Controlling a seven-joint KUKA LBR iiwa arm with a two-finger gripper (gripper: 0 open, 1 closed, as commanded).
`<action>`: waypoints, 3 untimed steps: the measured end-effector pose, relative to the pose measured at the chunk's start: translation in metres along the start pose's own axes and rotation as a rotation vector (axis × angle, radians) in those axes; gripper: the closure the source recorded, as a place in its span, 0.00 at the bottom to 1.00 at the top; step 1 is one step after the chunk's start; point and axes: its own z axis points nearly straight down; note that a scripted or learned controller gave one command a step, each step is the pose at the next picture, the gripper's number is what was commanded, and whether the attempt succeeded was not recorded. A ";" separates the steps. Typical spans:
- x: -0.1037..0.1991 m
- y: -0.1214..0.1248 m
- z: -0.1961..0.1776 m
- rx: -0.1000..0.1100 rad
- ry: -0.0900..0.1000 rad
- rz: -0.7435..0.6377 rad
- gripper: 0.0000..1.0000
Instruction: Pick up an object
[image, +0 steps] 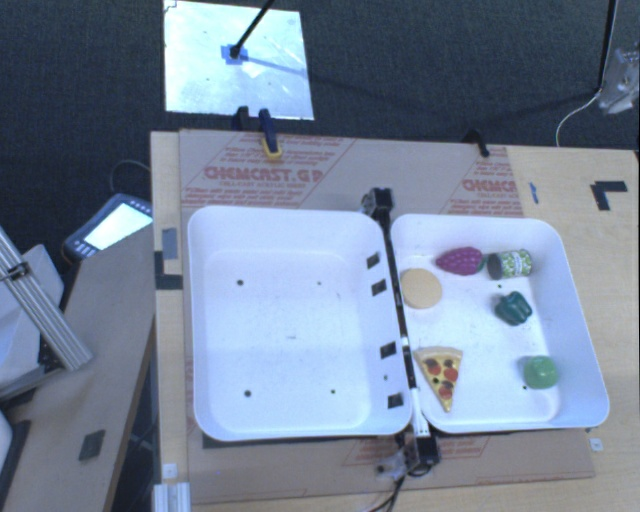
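The right bin (575, 330) holds several toy foods. A purple bunch of grapes (459, 260) lies near its back wall, with a small green-labelled can (510, 264) on its side just to the right. A tan round cookie (420, 289) sits near the divider. A dark green pepper (513, 308) is right of centre. A light green round fruit (540, 372) rests near the front right corner. A pizza slice (440, 373) lies at the front left, point toward the front.
The left bin (290, 325) adjoins the right one along a clipped divider (392, 310). Both sit on a cardboard sheet (330, 170) on the wooden bench. A shiny metal plate (238, 60) lies behind; a tablet (110, 225) lies to the left.
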 end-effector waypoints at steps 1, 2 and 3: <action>0.096 -0.038 0.055 0.013 0.007 -0.002 1.00; -0.012 -0.079 0.015 0.003 -0.003 0.019 1.00; 0.102 -0.115 0.042 0.009 0.007 -0.004 1.00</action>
